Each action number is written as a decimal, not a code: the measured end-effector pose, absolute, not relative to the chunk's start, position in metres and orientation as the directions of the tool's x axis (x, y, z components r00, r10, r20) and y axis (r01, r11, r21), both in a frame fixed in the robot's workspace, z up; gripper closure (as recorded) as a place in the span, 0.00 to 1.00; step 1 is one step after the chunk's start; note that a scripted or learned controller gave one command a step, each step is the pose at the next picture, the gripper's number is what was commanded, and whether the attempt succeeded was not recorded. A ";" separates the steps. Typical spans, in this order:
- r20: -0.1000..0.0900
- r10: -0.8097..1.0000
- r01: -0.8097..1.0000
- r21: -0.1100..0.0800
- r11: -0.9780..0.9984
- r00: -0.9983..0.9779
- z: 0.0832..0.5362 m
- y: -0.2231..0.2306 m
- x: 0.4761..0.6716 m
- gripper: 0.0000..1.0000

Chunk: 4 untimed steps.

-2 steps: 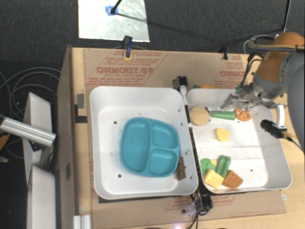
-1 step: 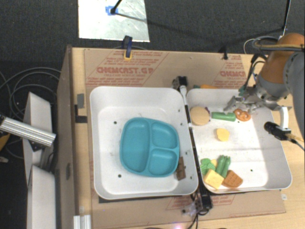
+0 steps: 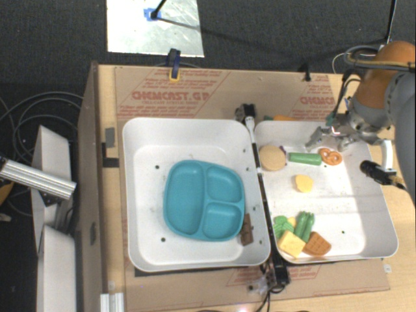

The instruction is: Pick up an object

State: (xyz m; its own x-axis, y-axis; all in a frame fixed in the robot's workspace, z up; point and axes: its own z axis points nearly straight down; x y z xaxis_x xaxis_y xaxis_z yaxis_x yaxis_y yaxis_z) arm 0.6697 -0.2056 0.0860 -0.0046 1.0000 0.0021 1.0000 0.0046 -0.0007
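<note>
Pincer: held over right bin, grip state cannot be told | pretzel: just below pincer | green stick: beside pretzel, left of pincer

Both bins are white — the left bin carries a teal divided plate. In the right bin lie a tan round piece, a green stick, an orange-red ring, a yellow lump — plus green, yellow and brown toy foods.
</note>
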 end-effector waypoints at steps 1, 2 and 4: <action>-0.001 1.000 1.000 0.001 0.001 -0.001 0.085 -0.206 0.646 0.00; -0.004 1.000 1.000 0.007 0.006 -0.006 0.097 -0.207 0.649 1.00; 0.000 1.000 1.000 0.004 0.004 -0.004 0.181 -0.156 0.627 0.00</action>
State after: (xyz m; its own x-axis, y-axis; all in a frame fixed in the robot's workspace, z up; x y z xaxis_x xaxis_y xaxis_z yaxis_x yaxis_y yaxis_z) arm 0.6275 -0.1561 0.1814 -0.0039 1.0000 -0.0003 1.0000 0.0039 0.0035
